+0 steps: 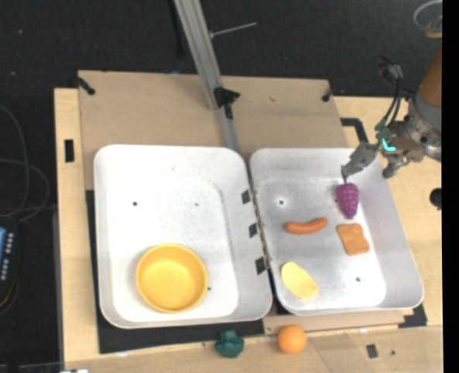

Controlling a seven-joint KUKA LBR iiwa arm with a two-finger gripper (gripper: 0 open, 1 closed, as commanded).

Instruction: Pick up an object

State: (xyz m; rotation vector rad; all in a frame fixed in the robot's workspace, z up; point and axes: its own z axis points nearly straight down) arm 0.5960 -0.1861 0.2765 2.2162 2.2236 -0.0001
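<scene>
My gripper [373, 165] hangs over the far right corner of the right bin [322, 173], its two fingers spread open with nothing between them. Its left fingertip [354, 164] sits just above a purple bunch of grapes [348, 199] without holding it. An orange sausage [306, 225] lies near the bin's middle. Right of the sausage is a tan bread slice [354, 238]. A pale yellow lemon piece [299, 280] rests at the bin's front left.
The left bin [167, 185] holds a yellow bowl [172, 277] at its front. On the bench's front edge lie an orange ball [291, 339] and a small green object [229, 344]. A slanted metal pole [206, 61] rises behind the bins.
</scene>
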